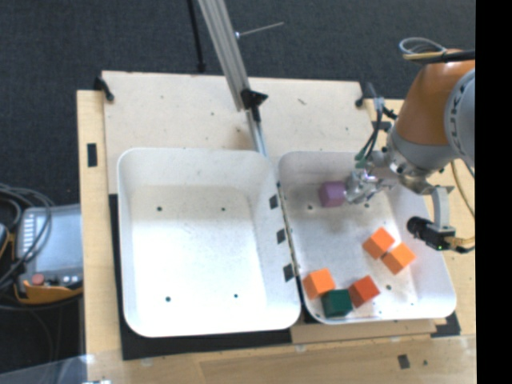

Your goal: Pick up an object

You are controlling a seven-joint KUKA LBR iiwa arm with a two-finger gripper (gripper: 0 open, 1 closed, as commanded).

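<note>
A purple block [330,194] lies in the upper part of the right bin [416,302]. My gripper [358,190] hangs directly to its right, touching or nearly touching its edge. Lower in the same bin sit two orange blocks [379,242] [399,258] side by side. Near the front wall are another orange block [320,282], a red-orange block [365,290] and a dark green block [337,302].
The left bin [144,214] adjoins the right one along a shared divider [284,230]. A slanted metal pole [228,54] rises from behind the bins. A grey device with cables [40,254] sits off the bench at the left.
</note>
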